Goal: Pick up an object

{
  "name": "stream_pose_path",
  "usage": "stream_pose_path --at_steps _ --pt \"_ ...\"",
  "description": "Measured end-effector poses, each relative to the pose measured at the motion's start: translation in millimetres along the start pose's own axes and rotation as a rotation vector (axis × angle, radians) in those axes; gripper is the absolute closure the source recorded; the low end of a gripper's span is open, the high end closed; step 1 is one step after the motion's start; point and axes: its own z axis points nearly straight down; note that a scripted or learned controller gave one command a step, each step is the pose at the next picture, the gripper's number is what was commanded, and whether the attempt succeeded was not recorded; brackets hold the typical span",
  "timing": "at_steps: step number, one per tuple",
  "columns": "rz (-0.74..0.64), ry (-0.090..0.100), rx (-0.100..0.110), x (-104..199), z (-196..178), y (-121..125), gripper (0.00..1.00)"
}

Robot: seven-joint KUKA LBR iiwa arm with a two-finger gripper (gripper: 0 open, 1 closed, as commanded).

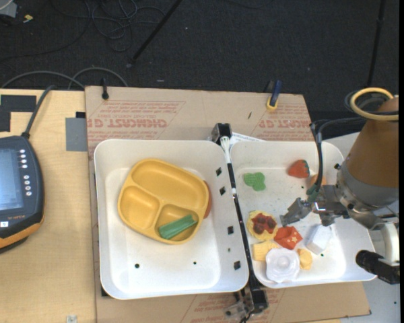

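From my screen the gripper [295, 215] hangs over the right bin [283, 163], can't tell its jaw state; the red block [287, 236] sits just below-left of it

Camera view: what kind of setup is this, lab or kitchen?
Most likely a robotics lab test bench, not a kitchen: two white bins on taped-down cardboard, a teach pendant on the bench, loose cables on dark floor, and plastic toy food beside the arm's tool.
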Motion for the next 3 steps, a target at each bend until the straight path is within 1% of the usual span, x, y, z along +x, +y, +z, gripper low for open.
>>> stream_pose_path --at_steps 1,2,3 --pt "0.001 0.001 0.005 -1 -9 0 1.00" --pt "-0.005 0.002 0.002 65 12 -2 1.00" --pt "-0.008 0.001 -0.005 133 -32 -1 1.00"
